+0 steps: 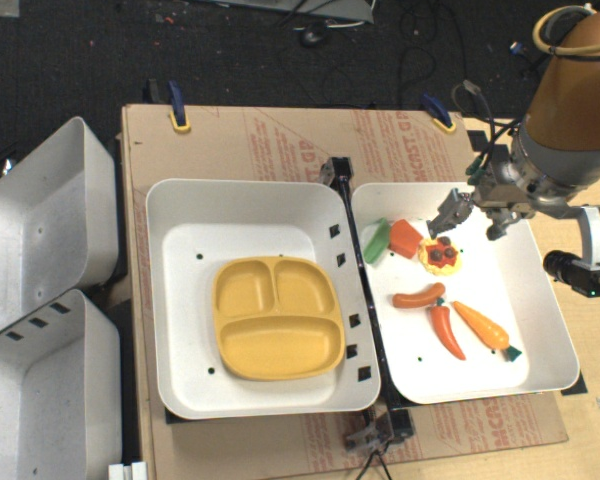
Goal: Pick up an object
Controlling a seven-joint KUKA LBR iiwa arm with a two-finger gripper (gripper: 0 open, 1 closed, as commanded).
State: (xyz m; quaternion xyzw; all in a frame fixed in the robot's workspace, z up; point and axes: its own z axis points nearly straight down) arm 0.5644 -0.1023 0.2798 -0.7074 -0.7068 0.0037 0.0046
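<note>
left bin [180, 368]: yellow divided tray [278, 318] centred, bare rim all round | right bin [550, 318]: toys crowd its upper-left, bare floor along right wall | gripper [472, 220] released, grasping nothing, above the yellow berry tart [441, 256] | carrot [482, 326], red chilli [446, 330], sausage [419, 296] mid-bin

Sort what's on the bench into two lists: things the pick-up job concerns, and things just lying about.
Job:
gripper, above the right bin
green toy
red-orange block
yellow piece with dark spots
sausage
red chili
carrot

Lying about:
yellow divided plate in the left bin
spare white bins at the left
</note>
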